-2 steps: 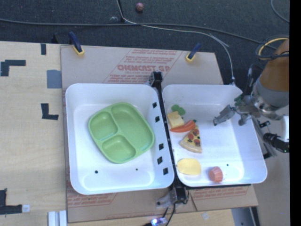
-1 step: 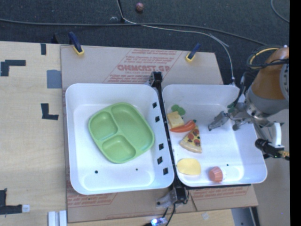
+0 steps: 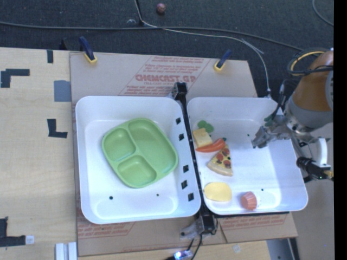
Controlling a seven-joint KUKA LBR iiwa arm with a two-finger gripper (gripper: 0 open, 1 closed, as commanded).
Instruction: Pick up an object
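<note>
Claw [image 3: 261, 140] hangs over the bare right side of the right bin [image 3: 282, 199]; whether it is spread or closed I cannot tell. Toy foods lie left: pizza slice [image 3: 222, 162], pepper [image 3: 211, 145], cheese [image 3: 201, 137] touching, so a grab there may slip or snag two.

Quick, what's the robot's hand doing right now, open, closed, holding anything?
Hand: low over the right bin, apart from the toy food; open or closed cannot be told.

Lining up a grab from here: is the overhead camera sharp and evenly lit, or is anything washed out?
Camera view: soft overall, so the gripper looks smeared and its fingers can't be read; the white bins are bright and nearly washed out; the pizza slice and green tray stay readable; shadows are faint.
</note>
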